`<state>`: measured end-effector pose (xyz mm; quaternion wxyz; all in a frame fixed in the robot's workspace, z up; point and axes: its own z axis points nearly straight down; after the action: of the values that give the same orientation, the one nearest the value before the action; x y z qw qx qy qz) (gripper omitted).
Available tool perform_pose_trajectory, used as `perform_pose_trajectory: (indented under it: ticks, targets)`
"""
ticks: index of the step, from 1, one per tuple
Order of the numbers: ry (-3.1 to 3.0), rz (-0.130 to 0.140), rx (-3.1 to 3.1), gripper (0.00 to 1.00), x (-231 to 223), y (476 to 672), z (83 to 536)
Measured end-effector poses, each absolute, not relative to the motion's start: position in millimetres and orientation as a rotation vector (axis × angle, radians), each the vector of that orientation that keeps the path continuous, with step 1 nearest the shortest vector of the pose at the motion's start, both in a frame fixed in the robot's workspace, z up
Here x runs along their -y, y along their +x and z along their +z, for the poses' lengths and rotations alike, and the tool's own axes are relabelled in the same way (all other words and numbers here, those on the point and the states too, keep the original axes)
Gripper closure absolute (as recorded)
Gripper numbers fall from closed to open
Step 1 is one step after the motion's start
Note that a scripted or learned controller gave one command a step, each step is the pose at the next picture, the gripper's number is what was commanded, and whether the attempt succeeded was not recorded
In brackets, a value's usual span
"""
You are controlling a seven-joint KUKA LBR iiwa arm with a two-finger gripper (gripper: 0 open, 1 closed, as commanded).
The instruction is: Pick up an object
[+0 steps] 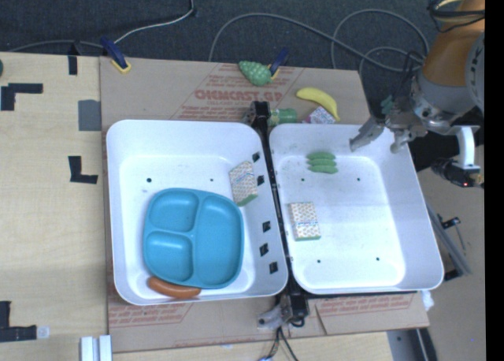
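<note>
Over the right bin's (409,217) far right corner, the gripper (380,137) is hovering with its fingers (361,139) spread apart and holding nothing. Just left of it, a small green pod-shaped object (321,162) is lying on the bin floor near the far wall. Nearer the divider, a patterned sponge (304,221) is resting flat, leaving open white floor around it. Across in the left bin (126,194), a blue divided plate (193,236) is sitting with an orange sausage (173,288) at its near edge.

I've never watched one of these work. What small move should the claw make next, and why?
Probably glide left and lower toward the green pea pod. The claw hovers open at the right bin's upper right edge with nothing between its fingers, and that pod lies nearest.
</note>
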<state>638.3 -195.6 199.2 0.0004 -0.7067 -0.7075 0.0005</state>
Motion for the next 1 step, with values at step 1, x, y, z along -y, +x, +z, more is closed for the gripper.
perform_pose_trajectory:
  ticks: [1]
  targets:
    - [-2.22, -0.002, 2.227, 0.0, 157.9, 669.7, 86.6]
